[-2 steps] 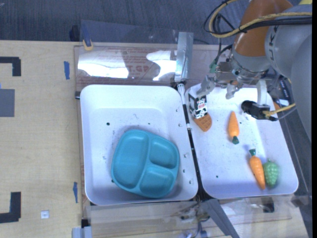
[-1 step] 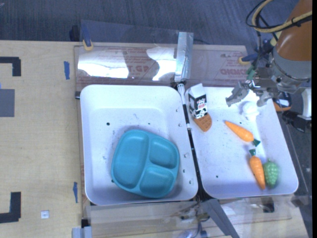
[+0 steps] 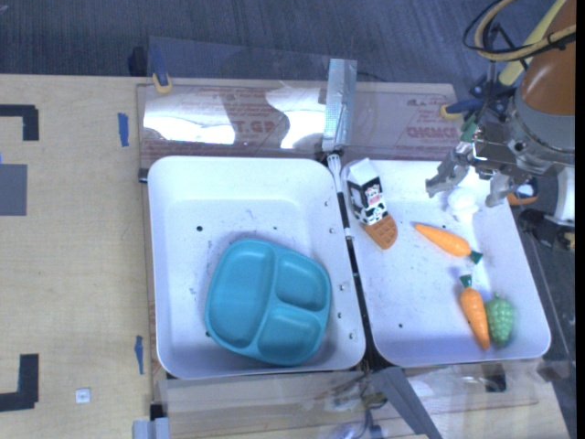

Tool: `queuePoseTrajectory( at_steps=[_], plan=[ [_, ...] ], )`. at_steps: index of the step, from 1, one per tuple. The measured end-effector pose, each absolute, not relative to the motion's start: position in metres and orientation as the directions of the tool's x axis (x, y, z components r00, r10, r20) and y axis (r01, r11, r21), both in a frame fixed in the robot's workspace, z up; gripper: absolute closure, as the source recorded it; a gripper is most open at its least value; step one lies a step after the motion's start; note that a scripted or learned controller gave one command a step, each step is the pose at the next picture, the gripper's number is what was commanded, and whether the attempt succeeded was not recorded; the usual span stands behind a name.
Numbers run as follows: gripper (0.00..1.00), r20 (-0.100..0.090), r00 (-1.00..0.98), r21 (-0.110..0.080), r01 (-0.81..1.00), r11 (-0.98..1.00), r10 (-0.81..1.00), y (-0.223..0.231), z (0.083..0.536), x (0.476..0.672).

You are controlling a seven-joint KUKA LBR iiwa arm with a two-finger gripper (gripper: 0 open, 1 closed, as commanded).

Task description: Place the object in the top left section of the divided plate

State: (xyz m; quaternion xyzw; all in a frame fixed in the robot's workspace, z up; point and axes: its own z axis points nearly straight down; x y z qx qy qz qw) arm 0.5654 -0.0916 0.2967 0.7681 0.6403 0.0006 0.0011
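Note:
A teal divided plate lies in the left white bin, toward its front. The right bin holds a small milk carton with a cow print, a brown cookie-like piece just below it, an orange carrot, a second carrot and a green bumpy vegetable beside it. My gripper hangs over the right bin's far right corner, above and right of the first carrot. Its two fingers are spread apart with nothing between them.
A clear panel with a metal strip stands behind the bins. Wooden bench surface stretches to the left. Yellow and black cables loop above the arm at the top right.

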Motion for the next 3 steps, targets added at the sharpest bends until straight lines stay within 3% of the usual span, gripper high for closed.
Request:
queuePoseTrajectory(
  at_steps=[1,2,3],
  plan=[
    [1.0,-0.001,0.178,0.005,0.984,-0.178,0.984,-0.091,0.307,0.566],
    [1.0,0.0,0.366,0.003,0.93,-0.366,0.93,-0.078,0.323,0.564],
    [1.0,-0.003,0.373,-0.01,0.928,-0.373,0.928,-0.022,0.189,0.517]
  ],
)
